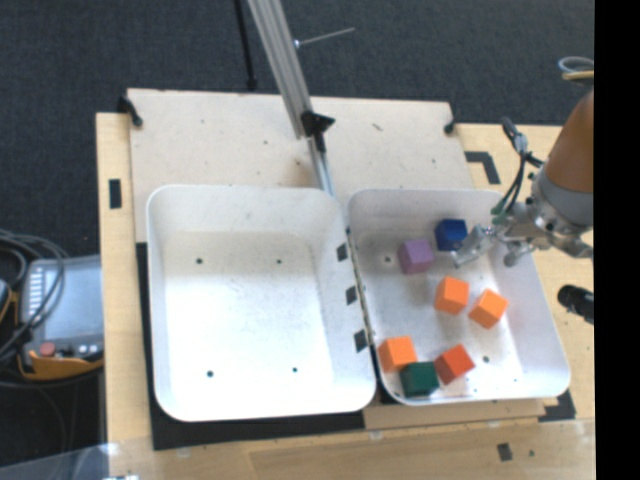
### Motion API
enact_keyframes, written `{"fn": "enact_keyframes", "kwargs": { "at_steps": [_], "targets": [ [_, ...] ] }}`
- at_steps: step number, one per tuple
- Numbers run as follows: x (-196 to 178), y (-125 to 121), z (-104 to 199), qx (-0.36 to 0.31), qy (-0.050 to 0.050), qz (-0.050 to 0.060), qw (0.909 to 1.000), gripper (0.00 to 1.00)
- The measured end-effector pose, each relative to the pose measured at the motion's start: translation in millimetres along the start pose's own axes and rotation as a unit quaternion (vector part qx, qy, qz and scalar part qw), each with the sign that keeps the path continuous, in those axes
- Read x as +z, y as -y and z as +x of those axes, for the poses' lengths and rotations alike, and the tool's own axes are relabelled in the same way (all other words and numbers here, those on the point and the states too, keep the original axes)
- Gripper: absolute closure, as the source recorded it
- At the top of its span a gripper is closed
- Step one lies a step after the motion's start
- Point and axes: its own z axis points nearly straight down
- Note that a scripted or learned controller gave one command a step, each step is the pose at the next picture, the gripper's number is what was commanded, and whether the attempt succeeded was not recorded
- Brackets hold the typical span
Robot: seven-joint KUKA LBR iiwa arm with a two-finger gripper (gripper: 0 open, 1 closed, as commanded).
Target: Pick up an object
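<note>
Claw (490,249) hangs over the right bin (535,363), near its upper right part, with two metal fingers spread well apart: one fingertip (466,256) points down-left toward the middle of the bin, the other sits further right near the bin's edge. Nothing lies between the fingers, so the claw has hold of nothing.

Just up-left of the left fingertip is the blue cube (451,234), very close to it; whether they touch cannot be told. Left of that, a purple cube (416,256) rests on the bin floor. Below the claw lie two orange cubes: one (451,295) near the bin's middle and another (488,308) just right of it, apart from each other. Along the bin's near side sit a third orange cube (398,352), a green cube (419,378) just below it and seemingly touching, and a red-orange cube (455,363) right beside the green one.

Above the claw the grey arm (560,203) with its orange band (572,153) comes in from the right. The left bin (160,298) stands beside the right one, both on the table (115,268). A slanted metal rail (280,53) rises from behind the bins.
</note>
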Motion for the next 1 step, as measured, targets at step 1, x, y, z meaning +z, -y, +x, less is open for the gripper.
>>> {"fn": "enact_keyframes", "kwargs": {
  "at_steps": [1],
  "targets": [
    [57.3,9.1,2.9,0.0,0.0,0.0,1.0,0.0]
  ]
}}
